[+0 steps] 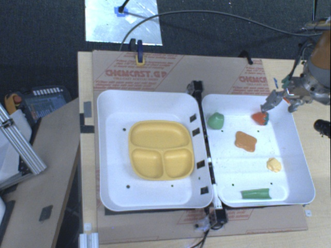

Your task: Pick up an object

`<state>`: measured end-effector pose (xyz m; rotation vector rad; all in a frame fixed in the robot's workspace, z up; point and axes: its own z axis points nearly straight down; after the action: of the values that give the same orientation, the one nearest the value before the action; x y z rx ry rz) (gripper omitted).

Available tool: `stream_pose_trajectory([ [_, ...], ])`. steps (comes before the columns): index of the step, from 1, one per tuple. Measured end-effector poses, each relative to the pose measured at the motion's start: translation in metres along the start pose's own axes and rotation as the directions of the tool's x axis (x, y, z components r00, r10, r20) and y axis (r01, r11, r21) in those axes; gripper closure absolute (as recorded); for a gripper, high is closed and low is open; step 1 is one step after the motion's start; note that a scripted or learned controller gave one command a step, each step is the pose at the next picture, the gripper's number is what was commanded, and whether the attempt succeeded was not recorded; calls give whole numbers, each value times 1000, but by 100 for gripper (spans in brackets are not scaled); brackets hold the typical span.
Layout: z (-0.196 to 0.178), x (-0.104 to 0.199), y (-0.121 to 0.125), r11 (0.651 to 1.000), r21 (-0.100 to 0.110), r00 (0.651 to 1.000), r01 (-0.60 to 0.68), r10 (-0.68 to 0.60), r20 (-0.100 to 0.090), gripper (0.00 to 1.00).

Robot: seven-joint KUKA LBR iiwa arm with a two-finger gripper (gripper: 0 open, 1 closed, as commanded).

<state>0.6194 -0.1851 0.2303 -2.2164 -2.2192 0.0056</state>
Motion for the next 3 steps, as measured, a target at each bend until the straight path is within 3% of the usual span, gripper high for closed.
stream_pose_trajectory([
  [1,-4,0,2,1000,-8,1000,2,-2,2,0],
  [3,87,0,10,1000,-5,1000,3,-3,1,0],
])
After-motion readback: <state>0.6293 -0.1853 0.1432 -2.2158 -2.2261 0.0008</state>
